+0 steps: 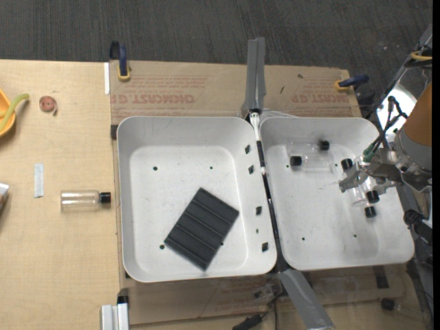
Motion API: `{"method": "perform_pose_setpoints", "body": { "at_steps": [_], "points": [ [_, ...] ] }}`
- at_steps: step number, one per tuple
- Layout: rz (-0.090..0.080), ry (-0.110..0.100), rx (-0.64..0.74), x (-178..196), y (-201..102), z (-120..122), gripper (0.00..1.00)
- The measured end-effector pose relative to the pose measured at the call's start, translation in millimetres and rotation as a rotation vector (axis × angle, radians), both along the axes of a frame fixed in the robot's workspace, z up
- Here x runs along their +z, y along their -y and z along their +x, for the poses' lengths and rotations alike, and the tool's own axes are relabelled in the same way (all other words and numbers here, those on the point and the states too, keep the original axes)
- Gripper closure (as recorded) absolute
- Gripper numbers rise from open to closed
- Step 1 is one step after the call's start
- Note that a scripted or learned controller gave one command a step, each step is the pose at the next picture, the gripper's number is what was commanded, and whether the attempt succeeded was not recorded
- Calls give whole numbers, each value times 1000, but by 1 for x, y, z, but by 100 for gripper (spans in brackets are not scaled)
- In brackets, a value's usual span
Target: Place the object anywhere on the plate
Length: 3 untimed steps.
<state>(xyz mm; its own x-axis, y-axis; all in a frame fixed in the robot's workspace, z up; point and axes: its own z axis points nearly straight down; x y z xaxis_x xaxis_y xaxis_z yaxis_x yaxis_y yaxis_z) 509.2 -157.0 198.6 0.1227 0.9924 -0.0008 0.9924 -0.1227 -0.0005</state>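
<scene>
A dark grey ribbed rectangular plate (201, 227) lies at a slant on the floor of the left bin (137, 143). Several small clear vials with black caps lie in the right bin (323, 246). Two of them (307, 153) are near its back, and others (370, 203) sit by its right wall. My gripper (356, 178) hangs low over the right side of the right bin, right beside those vials and a black cap (347, 163). The clear vials blur into the white floor under it, so I cannot make out whether one is held.
A metal divider (256, 81) runs between the two bins. On the wooden bench left of the bins lie a clear bottle with a black cap (84, 199), a small white strip (38, 181), a pink disc (47, 103) and a yellow object (7, 112).
</scene>
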Motion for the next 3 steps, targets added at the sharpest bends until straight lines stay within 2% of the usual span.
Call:
{"method": "perform_pose_setpoints", "body": {
  "at_steps": [1, 2, 3],
  "points": [
    [-1, -4, -26, -22, -48, 104, 100],
    [-2, -1, 179, -8, -104, 149, 100],
    [0, -3, 368, 5, -226, 112, 100]
  ]
}}
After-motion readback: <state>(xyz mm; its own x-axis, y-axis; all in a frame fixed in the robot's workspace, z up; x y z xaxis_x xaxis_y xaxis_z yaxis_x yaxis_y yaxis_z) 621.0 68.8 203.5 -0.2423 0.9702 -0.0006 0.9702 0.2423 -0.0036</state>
